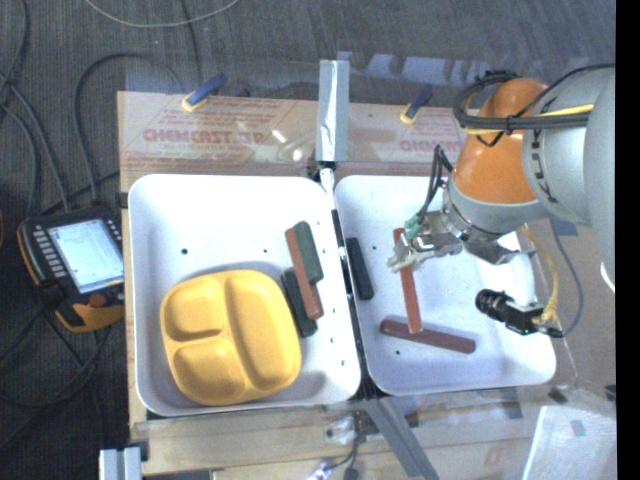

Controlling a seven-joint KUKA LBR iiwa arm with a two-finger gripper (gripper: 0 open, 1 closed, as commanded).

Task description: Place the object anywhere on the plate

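Note:
A yellow plate [232, 336] with three compartments lies in the front of the left bin [180, 208]. In the right bin [520, 368] two brown sticks form a T: an upright stick [411, 293] meets a flat stick [428, 336] at the front. My gripper [415, 243] hangs over the far end of the upright stick, low and close to it. Whether it touches the stick is hidden by the wrist.
A brown bar [312, 290] and a dark green bar [308, 258] lie together right of the plate, with another dark bar [297, 303] against the plate's edge. A black bar [358, 268] rests by the wall between the bins. A black cable plug [505, 310] dangles at the right.

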